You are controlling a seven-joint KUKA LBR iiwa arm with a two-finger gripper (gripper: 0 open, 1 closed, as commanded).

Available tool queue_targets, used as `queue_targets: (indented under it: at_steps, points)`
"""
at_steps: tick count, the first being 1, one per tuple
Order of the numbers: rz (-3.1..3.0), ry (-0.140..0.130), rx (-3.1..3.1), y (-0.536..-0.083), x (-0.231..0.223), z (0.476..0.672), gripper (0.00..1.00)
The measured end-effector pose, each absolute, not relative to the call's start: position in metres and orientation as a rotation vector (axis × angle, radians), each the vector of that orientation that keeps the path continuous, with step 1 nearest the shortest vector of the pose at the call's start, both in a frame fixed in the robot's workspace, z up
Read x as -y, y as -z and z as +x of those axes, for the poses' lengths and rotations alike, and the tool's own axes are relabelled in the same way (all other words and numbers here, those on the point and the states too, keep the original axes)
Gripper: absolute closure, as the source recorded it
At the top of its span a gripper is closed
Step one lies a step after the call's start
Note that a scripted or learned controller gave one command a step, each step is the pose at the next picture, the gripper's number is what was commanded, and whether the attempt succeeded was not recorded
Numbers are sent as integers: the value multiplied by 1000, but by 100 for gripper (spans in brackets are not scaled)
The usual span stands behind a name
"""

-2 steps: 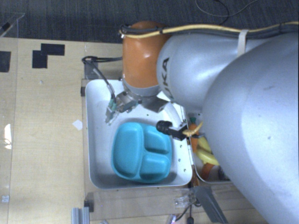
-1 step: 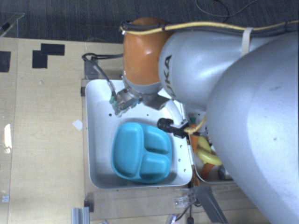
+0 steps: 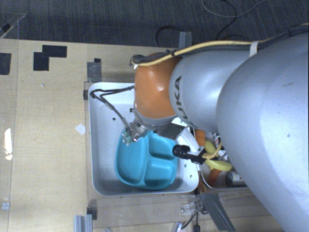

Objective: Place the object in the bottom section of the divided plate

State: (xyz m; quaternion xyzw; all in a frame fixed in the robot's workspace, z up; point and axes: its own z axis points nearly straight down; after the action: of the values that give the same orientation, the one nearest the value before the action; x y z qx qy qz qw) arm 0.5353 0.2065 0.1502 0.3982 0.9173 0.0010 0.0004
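The plate point(image 3: 145, 164) lies in the left bin point(image 3: 104, 129), compartments up to receive an object, while the arm point(image 3: 159, 93) hangs over its upper edge, the end effector point(image 3: 133, 133) near its rim, grip state indiscernible, nothing visibly held.

floor: dark carpet point(image 3: 96, 8) | bench: pale wood point(image 3: 43, 144) | black patches point(image 3: 48, 56), perhaps tape
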Motion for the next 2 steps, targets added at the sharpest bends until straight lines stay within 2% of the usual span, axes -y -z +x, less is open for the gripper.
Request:
queue_targets:
  at_steps: [1, 2]
  points:
    - [1251, -3, -2881, -150, -206, 535, 0]
    - [1527, -23, -2733, -92, -221, 561, 0]
